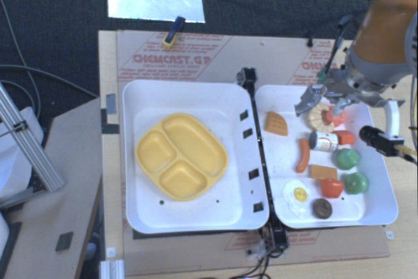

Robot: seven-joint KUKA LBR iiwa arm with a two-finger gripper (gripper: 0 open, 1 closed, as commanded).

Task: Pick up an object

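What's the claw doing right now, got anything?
Claw: over the right bin, above a round food item; open or shut cannot be told, no grasp visible.

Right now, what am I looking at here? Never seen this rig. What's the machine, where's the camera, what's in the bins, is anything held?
One camera looks down at a slant on a bench with two white bins. The grey and orange robot arm reaches in from the right; its gripper hangs over the right bin's far end, above a round slice. I can't see anything between its fingers. The left bin holds a yellow divided tray. The right bin holds toy food: a sausage, a fried egg, a tomato and a small can.
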